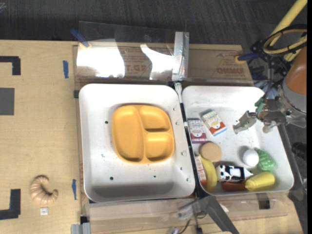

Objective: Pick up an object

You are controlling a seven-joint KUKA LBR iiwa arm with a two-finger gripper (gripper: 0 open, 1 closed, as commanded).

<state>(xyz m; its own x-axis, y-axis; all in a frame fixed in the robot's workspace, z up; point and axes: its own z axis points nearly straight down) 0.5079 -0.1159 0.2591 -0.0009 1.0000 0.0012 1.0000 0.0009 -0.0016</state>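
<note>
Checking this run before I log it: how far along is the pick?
Early. Done: the arm has reached in over the right bin, and the gripper sits above its upper right part. In hand: nothing shows between the jaws. Left: the whole grasp. The small carton, the white ball, the banana and the other toys all lie in that bin. The yellow tray sits in the left bin.
</note>
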